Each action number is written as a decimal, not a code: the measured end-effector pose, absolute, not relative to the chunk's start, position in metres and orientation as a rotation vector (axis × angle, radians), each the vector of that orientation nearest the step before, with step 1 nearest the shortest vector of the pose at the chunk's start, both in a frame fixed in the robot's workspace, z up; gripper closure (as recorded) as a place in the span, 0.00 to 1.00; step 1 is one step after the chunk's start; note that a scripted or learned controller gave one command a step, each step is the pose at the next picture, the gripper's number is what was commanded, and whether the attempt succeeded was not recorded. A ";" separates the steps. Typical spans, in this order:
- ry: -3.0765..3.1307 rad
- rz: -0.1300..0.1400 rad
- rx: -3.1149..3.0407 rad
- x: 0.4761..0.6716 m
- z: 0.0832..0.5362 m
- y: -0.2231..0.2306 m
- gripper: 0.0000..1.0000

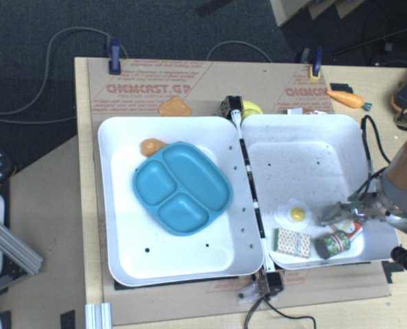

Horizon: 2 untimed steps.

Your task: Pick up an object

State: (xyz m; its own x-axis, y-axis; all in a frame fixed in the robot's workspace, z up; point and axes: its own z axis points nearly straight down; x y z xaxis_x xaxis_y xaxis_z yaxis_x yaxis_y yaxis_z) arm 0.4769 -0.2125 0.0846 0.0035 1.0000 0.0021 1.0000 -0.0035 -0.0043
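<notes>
Small green-labelled can point(334, 244) on its side in right bin point(306, 132), beside pincer point(335, 214), grip state unclear.

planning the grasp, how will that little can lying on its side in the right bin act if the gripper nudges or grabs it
The can lies on its side, so a nudge would probably roll it toward the right bin wall or the patterned packet. It looks small and rigid, likely light. Its rounded side may slip unless the gripper closes squarely across it.

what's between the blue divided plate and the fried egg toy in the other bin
In the camera view, the adjoining bin walls with a dark strip along their seam, then bare white floor, lie between the blue plate and the fried egg toy.
</notes>
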 end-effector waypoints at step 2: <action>-2.228 -0.003 -2.211 0.480 0.124 -0.110 1.00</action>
